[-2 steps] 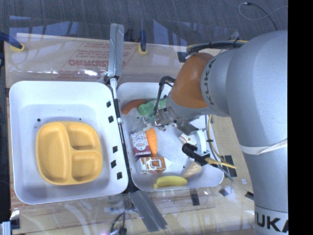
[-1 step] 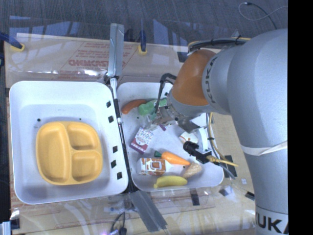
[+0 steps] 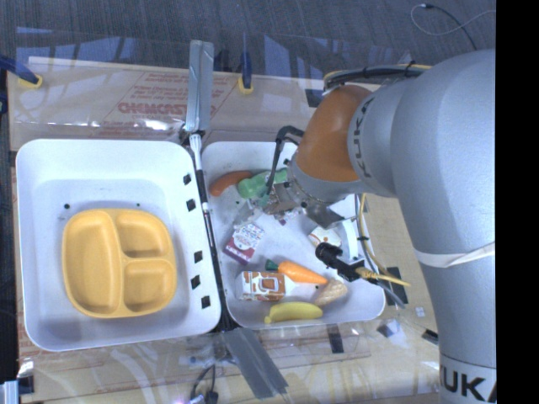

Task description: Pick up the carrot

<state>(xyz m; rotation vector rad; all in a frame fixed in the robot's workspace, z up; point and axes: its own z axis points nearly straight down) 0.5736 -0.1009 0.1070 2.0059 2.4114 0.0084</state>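
Note:
The carrot [image 3: 301,272], orange with a small green top at its left end, lies in the near part of the right bin [image 3: 370,305]. It rests between a small printed carton [image 3: 264,286] and a beige roll-shaped item [image 3: 333,291]. My gripper [image 3: 280,200] hangs over the far middle of the same bin, beside a green item [image 3: 252,185]. It is above and to the left of the carrot, well apart from it. Nothing shows in its grasp.
An orange sausage-like piece [image 3: 227,181] lies at the bin's far left, a small red-and-white packet [image 3: 245,238] below it, and a banana [image 3: 294,311] by the near wall. The left bin [image 3: 34,225] holds a yellow divided plate [image 3: 118,262]. The arm's bulk covers the bin's right side.

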